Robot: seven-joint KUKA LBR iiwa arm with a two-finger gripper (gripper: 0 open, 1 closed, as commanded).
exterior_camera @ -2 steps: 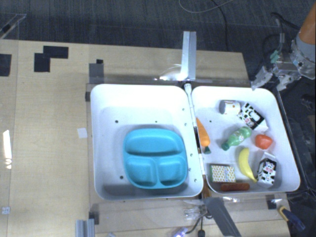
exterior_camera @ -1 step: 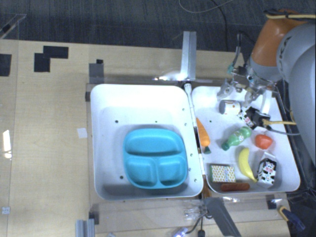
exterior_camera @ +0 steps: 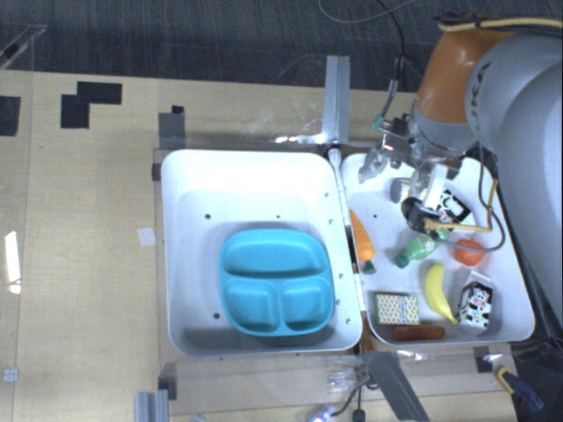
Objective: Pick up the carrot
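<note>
Carrot [exterior_camera: 361,237] lies against the right bin's [exterior_camera: 384,275] nine-o'clock wall. Gripper [exterior_camera: 385,155] hangs at its one o'clock, apart; you cannot tell whether it's open or closed.

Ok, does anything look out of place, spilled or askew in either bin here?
Nothing looks spilled or damaged. One oddity: the carrot lies tight along the left wall of the right bin, apart from the banana and the other things clustered further right. The blue tray sits flat in the left bin.
</note>
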